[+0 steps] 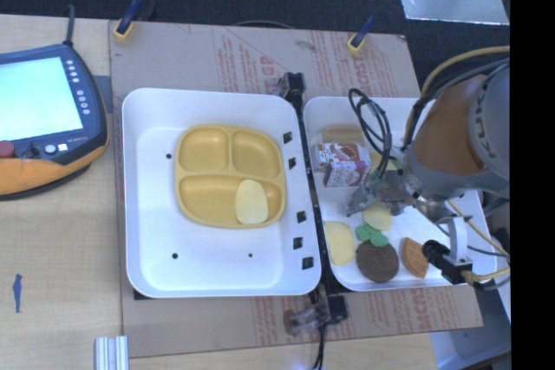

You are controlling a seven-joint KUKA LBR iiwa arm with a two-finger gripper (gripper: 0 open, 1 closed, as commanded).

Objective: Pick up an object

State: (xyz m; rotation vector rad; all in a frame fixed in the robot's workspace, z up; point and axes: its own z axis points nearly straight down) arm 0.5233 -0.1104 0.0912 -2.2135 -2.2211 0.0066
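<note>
The end effector (375, 197) is hovering low in the right bin (340, 108), just above a pale yellow piece (377, 217) beside the carton (342, 165), grip state impossible to tell, so it is seemingly lining up a grasp needing a straight descent.

The wooden bench (61, 273) carries a brown cardboard sheet (251, 56), held by two clamps (127, 17) at its far edge. On the sheet stand the left white bin (147, 186) and the right white bin (334, 108), side by side and touching. A control tablet (48, 121) lies on the bench at the left.
</note>
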